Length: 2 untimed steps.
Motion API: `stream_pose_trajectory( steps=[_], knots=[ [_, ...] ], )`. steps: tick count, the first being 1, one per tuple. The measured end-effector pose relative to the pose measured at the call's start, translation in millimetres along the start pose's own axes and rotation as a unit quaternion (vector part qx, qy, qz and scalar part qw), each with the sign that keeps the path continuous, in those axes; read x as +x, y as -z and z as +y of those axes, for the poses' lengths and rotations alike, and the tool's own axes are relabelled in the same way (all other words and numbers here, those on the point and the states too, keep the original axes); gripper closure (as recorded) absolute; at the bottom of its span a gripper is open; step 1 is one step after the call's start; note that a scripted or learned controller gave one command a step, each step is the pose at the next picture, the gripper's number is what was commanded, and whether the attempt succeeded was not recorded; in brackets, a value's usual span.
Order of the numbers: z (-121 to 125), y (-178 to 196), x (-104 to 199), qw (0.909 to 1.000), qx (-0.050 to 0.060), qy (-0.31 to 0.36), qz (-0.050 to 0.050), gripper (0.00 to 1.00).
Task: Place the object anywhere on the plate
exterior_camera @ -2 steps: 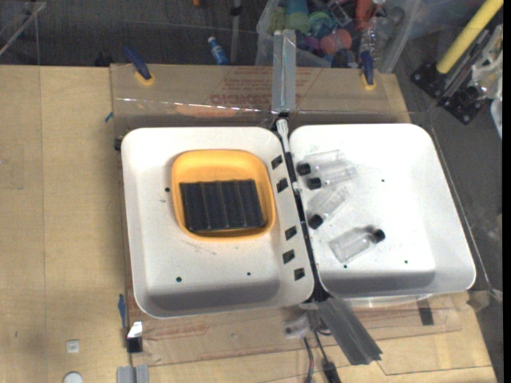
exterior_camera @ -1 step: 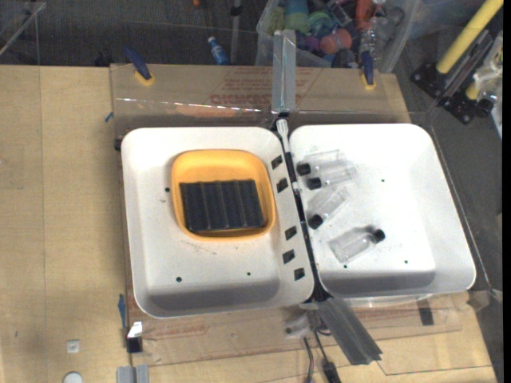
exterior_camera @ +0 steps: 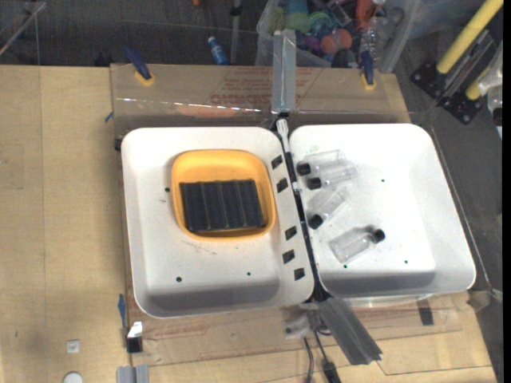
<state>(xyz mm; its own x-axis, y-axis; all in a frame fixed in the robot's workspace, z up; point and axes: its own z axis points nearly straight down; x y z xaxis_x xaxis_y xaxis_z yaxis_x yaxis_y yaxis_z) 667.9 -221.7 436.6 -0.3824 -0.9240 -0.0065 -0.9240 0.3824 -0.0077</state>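
Looking into the right bin (exterior_camera: 415, 214), you find four clear vials (exterior_camera: 329, 166) faint against white; the orange plate (exterior_camera: 185, 166) holds a dark ribbed block (exterior_camera: 222, 206).

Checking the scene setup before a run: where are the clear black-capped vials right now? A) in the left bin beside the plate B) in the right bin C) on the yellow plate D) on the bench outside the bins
B: the clear vials lie in the right bin, while the yellow plate in the left bin holds a dark ridged block.
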Motion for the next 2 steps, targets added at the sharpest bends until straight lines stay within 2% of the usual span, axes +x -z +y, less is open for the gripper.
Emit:
stream_pose_trajectory(
  steps=[1, 2],
  knots=[
    [0.1, -0.5, 0.0, 0.9772, -0.001, 0.212, 0.000, 1.00],
    [1.1, -1.0, -2.3, 0.9190, -0.002, 0.394, -0.001, 1.00]
  ],
)
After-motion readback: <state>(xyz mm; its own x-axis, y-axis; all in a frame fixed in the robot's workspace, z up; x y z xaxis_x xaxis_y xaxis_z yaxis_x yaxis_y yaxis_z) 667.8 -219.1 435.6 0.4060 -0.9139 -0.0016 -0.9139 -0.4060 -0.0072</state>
